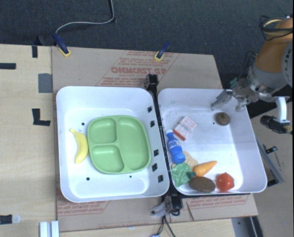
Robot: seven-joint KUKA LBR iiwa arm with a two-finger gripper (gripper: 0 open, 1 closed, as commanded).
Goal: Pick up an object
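My gripper [229, 104] hangs over the far right corner of the right bin [245, 147], open, with nothing between its fingers. Just below it a small brown round object [222, 118] lies on the bin floor. Further left sit a white and red packet [186, 128] and a blue bottle [174, 148]. Along the near edge are a green leafy piece [182, 173], an orange carrot [204, 168], a brown potato [202, 183] and a red tomato [225, 181].
The left bin [68, 107] holds a green divided plate [119, 144] with a yellow banana [80, 145] beside its left side. A black hinge strip [156, 127] runs between the bins. Two clamps [63, 47] pin the cardboard at the back.
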